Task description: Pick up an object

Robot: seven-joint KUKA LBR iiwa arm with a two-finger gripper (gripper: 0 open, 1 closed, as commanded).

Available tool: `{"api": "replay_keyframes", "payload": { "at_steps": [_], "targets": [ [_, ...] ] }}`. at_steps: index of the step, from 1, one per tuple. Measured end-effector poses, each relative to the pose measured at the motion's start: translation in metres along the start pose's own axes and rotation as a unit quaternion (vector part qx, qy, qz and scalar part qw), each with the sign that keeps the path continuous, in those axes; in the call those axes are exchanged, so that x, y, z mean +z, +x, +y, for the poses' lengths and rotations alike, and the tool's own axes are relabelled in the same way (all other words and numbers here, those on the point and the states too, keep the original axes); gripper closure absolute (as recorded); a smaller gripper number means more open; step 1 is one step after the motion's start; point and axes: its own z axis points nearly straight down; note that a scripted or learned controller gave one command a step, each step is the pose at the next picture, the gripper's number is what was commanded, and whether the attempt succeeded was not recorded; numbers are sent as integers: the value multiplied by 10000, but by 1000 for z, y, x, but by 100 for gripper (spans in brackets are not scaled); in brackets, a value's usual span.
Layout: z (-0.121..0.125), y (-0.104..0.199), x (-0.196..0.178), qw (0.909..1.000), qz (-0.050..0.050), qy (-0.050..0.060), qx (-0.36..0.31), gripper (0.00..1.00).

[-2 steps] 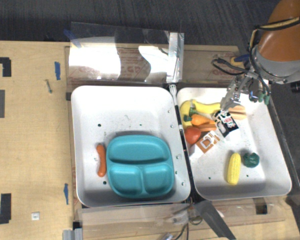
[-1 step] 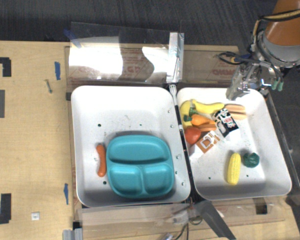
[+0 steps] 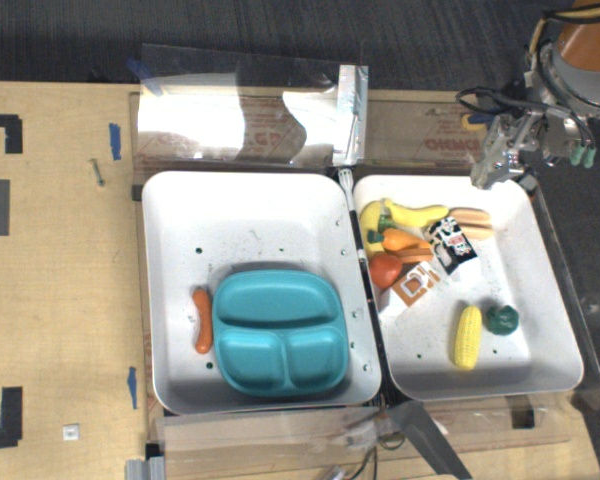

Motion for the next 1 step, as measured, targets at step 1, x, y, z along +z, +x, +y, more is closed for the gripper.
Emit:
{"api": "replay_keyframes", "payload": {
  "at_steps": [1],
  "targets": [
    [-29,68,18,9993,45,-5,-367,100]
  ]
}}
